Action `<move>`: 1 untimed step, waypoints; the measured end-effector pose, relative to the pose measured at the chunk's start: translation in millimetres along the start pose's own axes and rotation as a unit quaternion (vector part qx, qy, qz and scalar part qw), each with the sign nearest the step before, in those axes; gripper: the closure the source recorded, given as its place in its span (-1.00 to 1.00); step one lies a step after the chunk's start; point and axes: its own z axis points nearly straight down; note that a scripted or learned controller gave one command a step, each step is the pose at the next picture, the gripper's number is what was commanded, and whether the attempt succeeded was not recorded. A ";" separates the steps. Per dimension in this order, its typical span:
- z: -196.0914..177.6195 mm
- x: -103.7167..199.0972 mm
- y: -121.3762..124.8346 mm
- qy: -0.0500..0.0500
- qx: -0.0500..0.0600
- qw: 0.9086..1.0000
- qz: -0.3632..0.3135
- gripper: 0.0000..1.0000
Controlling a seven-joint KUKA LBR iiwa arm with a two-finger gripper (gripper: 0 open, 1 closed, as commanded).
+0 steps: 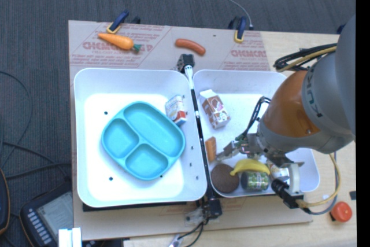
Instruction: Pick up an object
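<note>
Arm: a smooth grey cylinder with a glossy orange band [289, 110] fills the right of the frame and hangs over the right bin.
End effector [250, 147]: dark metal parts sit low in the right bin, just above the banana; whether it is apart or together cannot be told, and nothing shows clamped in it.
Right bin [243, 79]: a shallow white plastic tray with rounded corners, right of centre.
Banana: a small curved yellow plastic banana [250, 167] lies near the bin's lower edge, touching the jar below it.
Jar: a short round jar with a dark green label [255, 181] lies on its side at the bin's lower edge.
Cookie: a round, matt brown disc [224, 178] sits just left of the jar.
Sausage in bin: a small orange-brown stick [211, 148] lies beside the bin's left wall.
Carton: a boxy red-and-white carton [214, 110] lies in the bin's upper left.
Left bin [92, 81]: a matching white tray, left of centre.
Plate: a glossy light-blue oval plate with three compartments [143, 139] lies tilted in the left bin.
Can: a small white, red and blue package [176, 109] sits just beside the plate's upper right rim.
Desk [162, 37]: printed cardboard over pale wood; a toy orange carrot [117, 41] and a smooth red-orange sausage [190, 46] lie along its upper edge, well apart.
</note>
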 end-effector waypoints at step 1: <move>0.1 -0.3 0.0 0.001 0.000 1.000 -0.001 -1.00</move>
